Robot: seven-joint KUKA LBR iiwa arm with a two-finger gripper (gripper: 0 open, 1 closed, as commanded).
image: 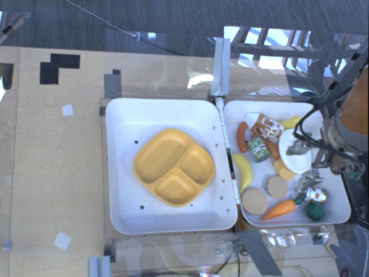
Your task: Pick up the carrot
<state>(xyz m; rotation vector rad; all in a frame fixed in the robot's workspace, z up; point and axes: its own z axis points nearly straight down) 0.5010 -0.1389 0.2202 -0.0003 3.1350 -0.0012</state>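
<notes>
Desk [52, 172]: pale wood, carrying two shallow white bins side by side.

Left bin [124, 212]: one yellow plate [174, 166] with three sections, lying near the middle, slightly turned.

Right bin [340, 212]: crowded. At 9 o'clock, a red sausage [241, 137] lies along the left wall, with a banana [244, 172] just below it. A brown carton [267, 128] sits at 12 o'clock, and a small green-labelled can [259, 149] lies just under it. Two tan discs [254, 201] lie toward 6 o'clock, the second [277, 186] up and to the right of the first. The carrot [278, 209] lies at 6 o'clock near the front wall, orange, tilted, its green top pointing right; it touches nothing of the claw. A white round lid [293, 153] sits right of centre. A dark green lump [315, 211] lies at 5 o'clock.

Arm [351, 126]: enters from 3 o'clock. The claw [310, 180] hangs over the right part of this bin, just up and right of the carrot. Whether its fingers are apart or together cannot be told.
</notes>
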